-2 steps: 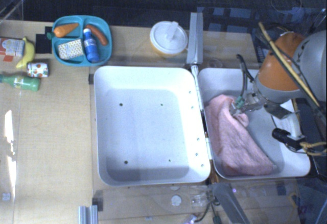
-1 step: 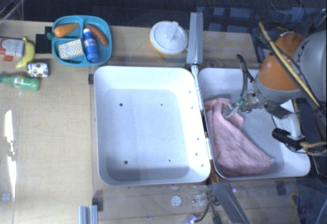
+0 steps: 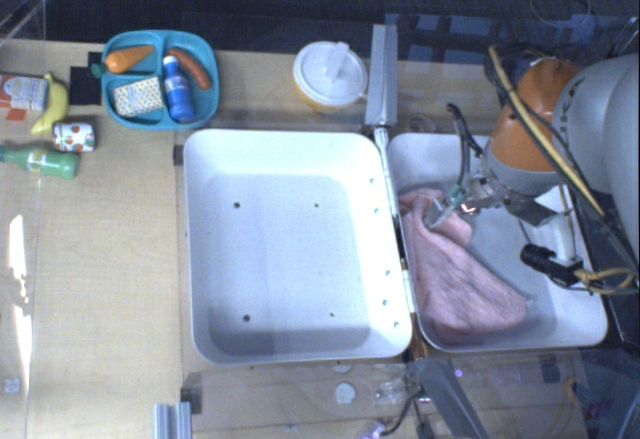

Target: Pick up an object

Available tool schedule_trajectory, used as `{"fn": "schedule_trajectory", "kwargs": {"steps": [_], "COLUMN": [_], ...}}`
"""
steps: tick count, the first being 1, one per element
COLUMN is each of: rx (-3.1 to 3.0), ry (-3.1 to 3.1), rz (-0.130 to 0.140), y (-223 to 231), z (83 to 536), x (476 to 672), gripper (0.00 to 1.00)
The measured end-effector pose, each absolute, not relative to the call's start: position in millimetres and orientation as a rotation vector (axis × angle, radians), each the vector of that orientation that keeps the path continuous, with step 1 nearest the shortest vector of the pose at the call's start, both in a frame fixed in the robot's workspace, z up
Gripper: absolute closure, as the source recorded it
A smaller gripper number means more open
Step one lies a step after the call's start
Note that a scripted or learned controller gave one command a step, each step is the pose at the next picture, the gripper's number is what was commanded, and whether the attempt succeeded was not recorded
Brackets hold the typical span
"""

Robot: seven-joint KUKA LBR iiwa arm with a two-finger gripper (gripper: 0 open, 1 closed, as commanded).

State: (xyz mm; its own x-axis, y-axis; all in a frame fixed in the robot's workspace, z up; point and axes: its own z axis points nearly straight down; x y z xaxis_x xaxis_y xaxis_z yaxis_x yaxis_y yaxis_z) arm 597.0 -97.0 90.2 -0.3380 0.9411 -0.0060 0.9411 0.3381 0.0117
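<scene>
Pink cloth (image 3: pixel 455 272) lies crumpled in the right bin (image 3: pixel 590 327), against its left wall. At the cloth's upper end the gripper (image 3: pixel 450 207) comes down, seemingly touching the fabric; whether it grasps anything I cannot tell. Beside it sits the left bin (image 3: pixel 290 247). Beyond the 2 bins stand a lidded cup (image 3: pixel 330 74) and a blue tray (image 3: pixel 160 79).

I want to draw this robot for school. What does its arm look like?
The arm is big, round and grey, with a shiny orange band above the wrist. Black and yellowish cables loop around it, and a black plug sticks out on one cable. The end effector is small, dark metal with thin rods.
</scene>
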Motion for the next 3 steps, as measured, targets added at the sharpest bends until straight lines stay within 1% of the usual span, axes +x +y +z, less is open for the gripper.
{"fn": "schedule_trajectory", "kwargs": {"steps": [1, 2, 3], "rx": [1.794, 1.794, 1.704], "ry": [2.557, 2.557, 2.623], "rz": [0.018, 0.017, 0.01], "y": [-95.6, -95.8, -94.8], "z": [102.7, 102.7, 90.7], "x": [599.7, 599.7, 599.7], "gripper": [1.0, 0.0, 0.0]}}
